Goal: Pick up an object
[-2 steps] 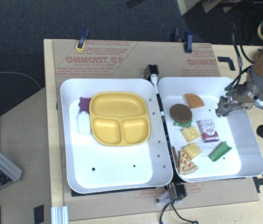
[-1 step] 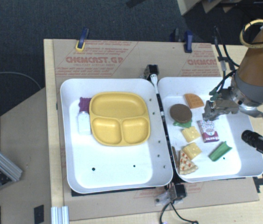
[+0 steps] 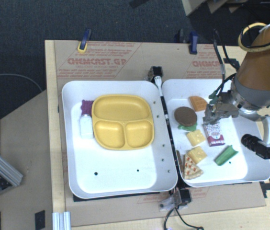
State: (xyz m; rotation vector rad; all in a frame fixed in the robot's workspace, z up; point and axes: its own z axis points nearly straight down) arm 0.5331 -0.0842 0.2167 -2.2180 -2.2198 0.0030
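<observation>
You are at the reach-in step: your end effector (image 3: 215,115) hangs right of centre in the frame, just above the purple-and-white packet (image 3: 214,133) in the right bin (image 3: 254,174), grip unreadable, so next descend squarely onto it.

The gripper (image 3: 215,118) is hanging over the right bin (image 3: 254,171). A packet (image 3: 215,134) is lying just below it. A patty (image 3: 185,116) is sitting to its left, a cracker (image 3: 198,103) up-left, cheese cubes (image 3: 196,145) and a pizza slice (image 3: 191,167) down-left. The left bin (image 3: 120,181), farther left, is holding a tray (image 3: 123,121).
</observation>
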